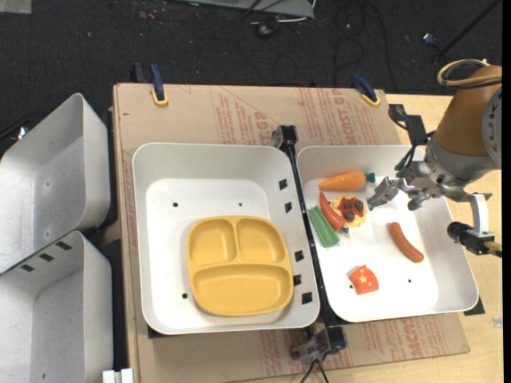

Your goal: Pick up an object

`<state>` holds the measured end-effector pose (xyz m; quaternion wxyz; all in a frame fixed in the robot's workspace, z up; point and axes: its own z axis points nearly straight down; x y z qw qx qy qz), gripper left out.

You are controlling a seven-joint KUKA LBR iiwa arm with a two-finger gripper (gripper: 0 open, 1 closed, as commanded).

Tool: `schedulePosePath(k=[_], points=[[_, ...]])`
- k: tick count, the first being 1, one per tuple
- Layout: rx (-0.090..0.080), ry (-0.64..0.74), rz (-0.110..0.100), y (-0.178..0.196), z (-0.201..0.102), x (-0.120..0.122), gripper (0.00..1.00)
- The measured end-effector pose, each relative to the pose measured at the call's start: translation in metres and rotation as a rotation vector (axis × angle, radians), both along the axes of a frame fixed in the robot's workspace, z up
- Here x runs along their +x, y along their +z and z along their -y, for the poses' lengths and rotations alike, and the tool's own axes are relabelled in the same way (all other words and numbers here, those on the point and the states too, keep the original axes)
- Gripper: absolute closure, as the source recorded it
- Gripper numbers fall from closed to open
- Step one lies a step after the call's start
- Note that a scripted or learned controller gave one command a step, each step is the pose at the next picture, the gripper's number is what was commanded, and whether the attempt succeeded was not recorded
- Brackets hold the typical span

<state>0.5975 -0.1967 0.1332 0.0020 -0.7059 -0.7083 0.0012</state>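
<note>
The right bin point(455, 294) holds an orange carrot point(342, 181), a red chili pepper point(330, 212), a green piece point(323, 227), a small yellow pizza slice with dark toppings point(352, 209), a brown sausage point(406, 242) and a red wedge with a yellow mark point(364, 280). My gripper point(396, 192) hangs over the bin's upper right part, just right of the carrot and the pizza slice and above the sausage. Its fingers stand apart with nothing between them.
The left bin point(160, 174) holds a yellow divided plate point(239, 265). A black divider point(299, 206) runs between the two bins. Two spare white bins point(48, 214) lie off the bench at the left. The arm's orange band point(471, 126) is at the right edge.
</note>
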Motion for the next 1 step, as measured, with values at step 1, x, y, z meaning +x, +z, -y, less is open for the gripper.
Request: schedulePosePath(k=[1], points=[[-0.003,-0.003,0.006,-0.0408,0.0,0.0009,0.0]])
